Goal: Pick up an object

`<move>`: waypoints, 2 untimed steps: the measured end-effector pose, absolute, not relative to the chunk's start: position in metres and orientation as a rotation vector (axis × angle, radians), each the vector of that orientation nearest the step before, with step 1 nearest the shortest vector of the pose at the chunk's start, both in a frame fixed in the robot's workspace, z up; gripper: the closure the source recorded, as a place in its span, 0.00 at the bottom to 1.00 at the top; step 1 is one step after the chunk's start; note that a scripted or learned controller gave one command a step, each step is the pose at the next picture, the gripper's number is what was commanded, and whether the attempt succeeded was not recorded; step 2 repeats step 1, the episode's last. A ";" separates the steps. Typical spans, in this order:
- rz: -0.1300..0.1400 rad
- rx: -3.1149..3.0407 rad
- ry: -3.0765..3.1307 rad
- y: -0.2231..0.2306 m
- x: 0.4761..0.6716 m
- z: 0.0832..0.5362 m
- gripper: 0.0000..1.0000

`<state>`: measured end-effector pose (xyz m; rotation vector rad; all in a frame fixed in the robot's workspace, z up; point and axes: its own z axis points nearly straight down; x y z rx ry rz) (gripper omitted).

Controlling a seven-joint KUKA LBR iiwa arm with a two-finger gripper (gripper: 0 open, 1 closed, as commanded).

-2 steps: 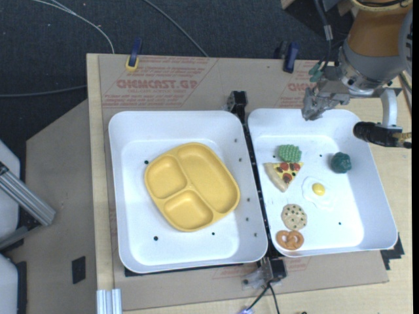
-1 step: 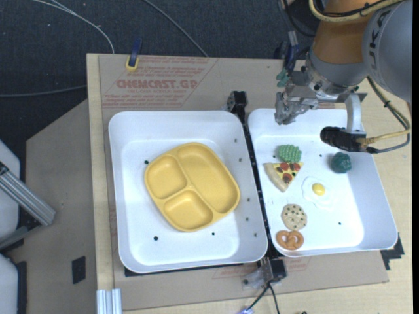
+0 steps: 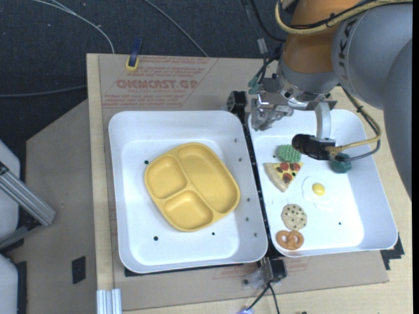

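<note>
1. Nearest the camera, a pretzel (image 3: 290, 240) and a cookie (image 3: 294, 216) are lying close together by the front rim of the right bin (image 3: 366, 234). A grasp here is risking catching both, or scraping the rim.
2. Further back, a fried egg (image 3: 318, 190) is lying flat on the floor. It looks thin, so the fingers may be sliding over it.
3. A pizza slice (image 3: 283, 173) is touching a green ridged piece (image 3: 287, 153), just beside the wall between the bins. A closing grip may be nudging one against the other.
4. In the left bin (image 3: 124, 195), a yellow divided tray (image 3: 191, 186) is sitting alone.
5. Farthest back, the gripper (image 3: 265, 114) is hovering over the right bin's back left corner, holding nothing. Whether its fingers are apart or together, I cannot tell. Descending here may be striking the wall.
</note>
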<state>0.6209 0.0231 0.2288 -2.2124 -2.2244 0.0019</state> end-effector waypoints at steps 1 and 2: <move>-0.004 -2.216 -2.228 0.074 0.634 0.220 1.00; -0.004 -2.216 -2.228 0.074 0.634 0.220 1.00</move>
